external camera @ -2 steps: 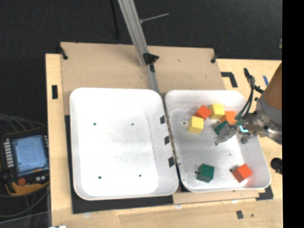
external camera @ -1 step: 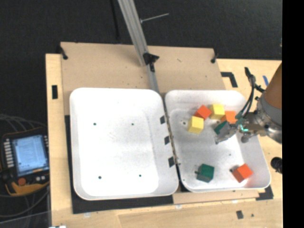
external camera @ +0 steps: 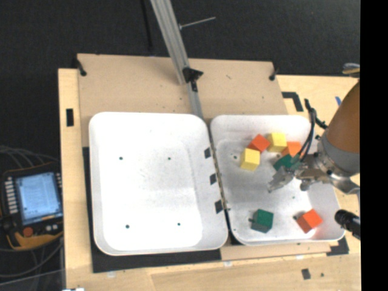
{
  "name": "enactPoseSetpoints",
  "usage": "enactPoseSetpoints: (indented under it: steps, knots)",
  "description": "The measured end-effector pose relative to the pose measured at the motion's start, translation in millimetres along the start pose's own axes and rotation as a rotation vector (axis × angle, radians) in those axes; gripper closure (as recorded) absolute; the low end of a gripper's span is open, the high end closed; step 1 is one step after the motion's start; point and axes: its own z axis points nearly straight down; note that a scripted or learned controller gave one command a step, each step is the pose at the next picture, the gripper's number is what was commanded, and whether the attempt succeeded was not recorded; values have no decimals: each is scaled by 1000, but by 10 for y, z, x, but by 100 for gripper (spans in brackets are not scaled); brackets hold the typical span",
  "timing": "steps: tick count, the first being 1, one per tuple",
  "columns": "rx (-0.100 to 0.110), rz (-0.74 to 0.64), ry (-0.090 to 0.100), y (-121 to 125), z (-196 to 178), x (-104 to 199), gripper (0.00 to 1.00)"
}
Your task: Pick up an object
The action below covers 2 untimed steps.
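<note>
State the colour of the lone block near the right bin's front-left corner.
Dark green cube-shaped block, clearest in the camera view.

Two shallow white bins sit side by side on the bench (external camera: 70,162): the left bin (external camera: 103,162) fills the centre-left of the frame, and the right bin (external camera: 242,132) holds coloured blocks. In the right bin, an orange block (external camera: 260,142), a yellow block (external camera: 278,140) and a second yellow block (external camera: 250,158) cluster near the top, while a green block (external camera: 262,220) and an orange block (external camera: 309,220) lie apart near the bottom edge. The gripper (external camera: 285,177) is positioned over the right bin at centre-right of the frame, just beside a dark green block (external camera: 282,161).
</note>
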Motion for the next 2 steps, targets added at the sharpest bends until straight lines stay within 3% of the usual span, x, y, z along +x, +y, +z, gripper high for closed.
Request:
enactPoseSetpoints:
  steps: [2]
  knots:
    - [2,2,1,76,1148,45,0]
